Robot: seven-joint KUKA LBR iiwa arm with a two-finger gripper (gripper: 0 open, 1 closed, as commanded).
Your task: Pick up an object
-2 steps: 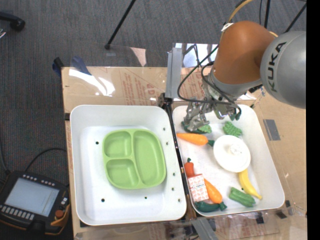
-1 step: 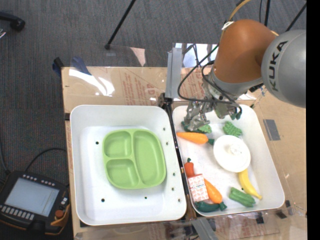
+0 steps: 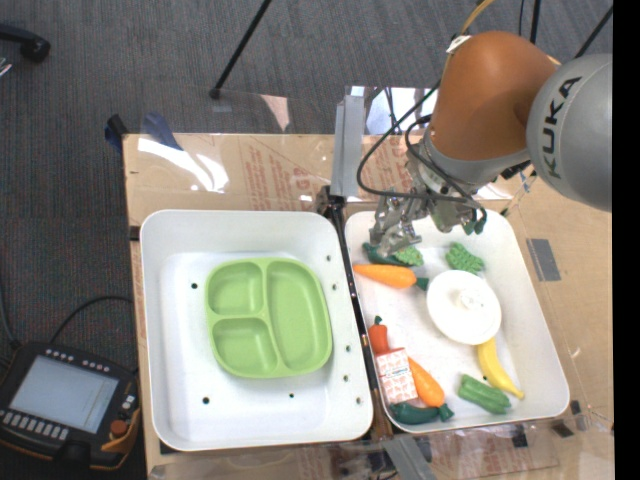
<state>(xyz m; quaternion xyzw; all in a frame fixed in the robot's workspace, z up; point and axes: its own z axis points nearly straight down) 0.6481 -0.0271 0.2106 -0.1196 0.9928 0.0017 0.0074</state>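
Note:
My gripper (image 3: 394,232) hangs low over the back left corner of the right bin (image 3: 530,298), under the orange wrist band. Just below it lie a small green leafy toy (image 3: 407,257) and an orange carrot (image 3: 388,275); whether the gripper touches either is unclear. Further right sits another green leafy piece (image 3: 464,258). A white round disc (image 3: 464,306) rests mid-bin. Toward the front lie a banana (image 3: 495,366), a green pod (image 3: 484,393), a second carrot (image 3: 427,383), a red and white carton (image 3: 395,374) and a red-orange piece (image 3: 379,336).
The left bin (image 3: 170,368) holds a green three-compartment plate (image 3: 268,316). A metal divider (image 3: 347,268) runs between the bins. A teach pendant (image 3: 60,403) lies on the floor at the lower left. Cables loop above the arm.

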